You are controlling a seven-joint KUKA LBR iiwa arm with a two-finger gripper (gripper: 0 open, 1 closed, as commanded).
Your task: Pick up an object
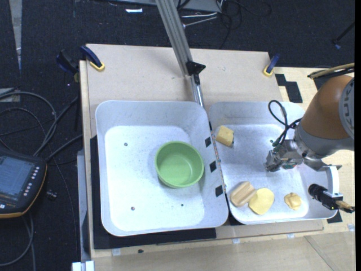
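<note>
- A tan bench (146, 72) on a dark, cable-strewn floor is shown bearing two white bins side by side.
- The gripper (277, 161) is seen low over the right bin (248, 131); whether its jaws are open or shut cannot be told, and no object is seen between them.
- Below the jaws are found a small yellow piece (292, 200), a round yellow piece (262, 201) and a tan block (242, 193).
- A yellow cube (225, 135) lies to their upper left.
- Farther left, a green bowl (179, 164) is held by the left bin (121, 134).

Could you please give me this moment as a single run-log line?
gripper: low in right bin, nothing seen held | yellow pieces: near front wall | green bowl: left bin
</note>
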